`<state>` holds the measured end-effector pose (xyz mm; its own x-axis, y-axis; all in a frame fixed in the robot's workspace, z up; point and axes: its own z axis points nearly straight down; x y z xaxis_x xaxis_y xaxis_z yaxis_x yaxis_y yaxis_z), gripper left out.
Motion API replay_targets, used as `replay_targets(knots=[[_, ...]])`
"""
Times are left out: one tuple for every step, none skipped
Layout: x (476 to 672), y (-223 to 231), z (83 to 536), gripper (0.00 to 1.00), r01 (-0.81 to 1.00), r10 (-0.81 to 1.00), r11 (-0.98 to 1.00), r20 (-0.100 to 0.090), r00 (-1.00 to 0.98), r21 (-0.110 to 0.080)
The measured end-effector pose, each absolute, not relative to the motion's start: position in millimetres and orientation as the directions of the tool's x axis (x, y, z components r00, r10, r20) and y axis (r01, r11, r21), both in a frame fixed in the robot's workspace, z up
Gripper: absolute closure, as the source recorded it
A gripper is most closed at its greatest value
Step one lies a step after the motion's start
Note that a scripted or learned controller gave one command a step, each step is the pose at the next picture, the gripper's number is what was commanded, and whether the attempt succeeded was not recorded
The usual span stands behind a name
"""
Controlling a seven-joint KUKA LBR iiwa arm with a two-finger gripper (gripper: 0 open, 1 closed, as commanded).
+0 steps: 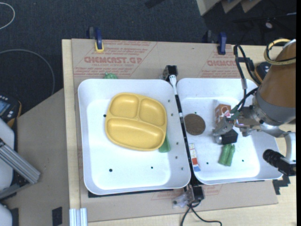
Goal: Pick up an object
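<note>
The right bin (pixel 249 171) holds a brown round disc (pixel 194 124), a red-brown packet (pixel 222 112), a green stick-shaped object (pixel 226 155) and a small white tube with red and blue print (pixel 194 157) lying along its left wall. My gripper (pixel 225 134) hangs over the middle of this bin, just below the packet, right of the disc and just above the green object. Its grey and black tip hides how the jaws stand, and I see nothing plainly held.
The left bin (pixel 94 164) holds a yellow divided plate (pixel 136 121) with a green item (pixel 164 145) poking out under its right edge. A black divider clamp (pixel 170 72) sits between the bins. Cables (pixel 242 65) run along the right bin's far corner.
</note>
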<state>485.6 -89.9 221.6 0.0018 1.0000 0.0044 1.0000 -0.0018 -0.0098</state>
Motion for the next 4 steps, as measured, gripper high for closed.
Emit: replay_targets(knots=[[491.8, -91, 231, 1.00, 1.000, 1.000, 0.000, 0.000, 0.000, 0.001], [529.9, -42, 236, 1.00, 1.000, 1.000, 0.006, 0.000, -0.006, 0.004], [477.4, -125, 316, 1.00, 1.000, 1.000, -0.008, -0.004, 0.008, 0.006], [479.1, -82, 275, 1.00, 1.000, 1.000, 0.004, 0.002, -0.004, -0.005]])
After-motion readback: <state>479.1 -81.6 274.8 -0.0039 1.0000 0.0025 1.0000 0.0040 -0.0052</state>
